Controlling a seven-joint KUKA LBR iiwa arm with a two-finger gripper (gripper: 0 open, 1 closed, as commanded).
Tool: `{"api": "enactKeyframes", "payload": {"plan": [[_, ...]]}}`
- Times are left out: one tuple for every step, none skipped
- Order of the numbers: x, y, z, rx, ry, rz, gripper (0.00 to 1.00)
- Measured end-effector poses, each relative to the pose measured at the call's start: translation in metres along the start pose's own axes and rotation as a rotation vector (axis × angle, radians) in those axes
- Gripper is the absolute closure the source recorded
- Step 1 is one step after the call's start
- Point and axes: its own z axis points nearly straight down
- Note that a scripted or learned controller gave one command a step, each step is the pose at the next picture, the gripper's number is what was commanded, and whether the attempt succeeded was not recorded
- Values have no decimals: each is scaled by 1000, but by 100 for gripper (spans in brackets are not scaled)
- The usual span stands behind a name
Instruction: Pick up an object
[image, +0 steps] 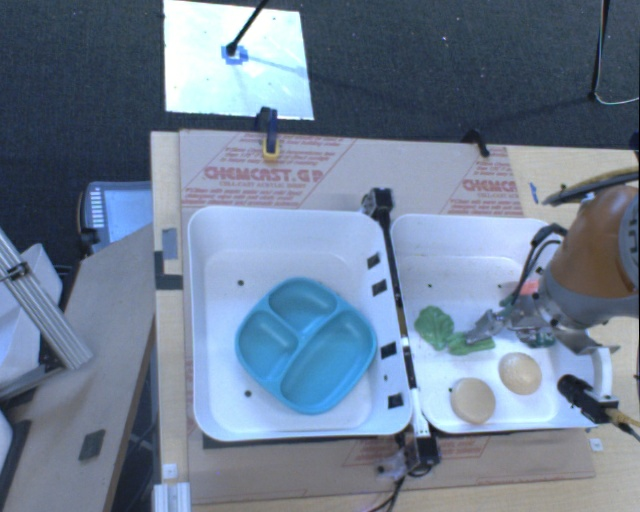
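Note:
A green leafy toy lies in the right bin, near its left wall, with a green stem part trailing to the right. My gripper is low in that bin, just right of the leaf and right above the stem part. Two tan round pieces, one at the bin's front and one to its right, lie below the gripper. The arm's orange band and grey wrist cover the bin's right side.
A blue divided plate lies in the left bin. A black-clipped divider separates the two bins. Cardboard lies under the bins at the back. A black bracket sticks out at the front right.

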Motion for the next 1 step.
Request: {"api": "enactKeyframes", "payload": {"plan": [[0, 2, -14, -7, -1, -1, 100]]}}
